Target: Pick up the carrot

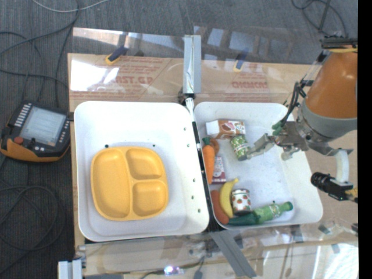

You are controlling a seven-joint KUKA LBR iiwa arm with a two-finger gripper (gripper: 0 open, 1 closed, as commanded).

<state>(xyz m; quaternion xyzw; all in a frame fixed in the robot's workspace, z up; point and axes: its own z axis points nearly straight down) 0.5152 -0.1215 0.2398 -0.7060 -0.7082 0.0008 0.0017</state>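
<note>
Orange tapered carrot (208, 160) lies along left wall of right white bin (302, 179), long axis near vertical in frame. Pincer (251, 150) right of it, near, slightly higher; grip state unreadable.

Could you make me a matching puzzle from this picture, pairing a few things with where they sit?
Things:
1. carrot
2. yellow plate
3. green bottle
4. banana

Places:
A. in the left bin
B. along the right bin's left wall
C. at the right bin's near edge, lying on its side
D. in the right bin, beside a small can

Pairs: 1-B, 2-A, 3-C, 4-D
</note>
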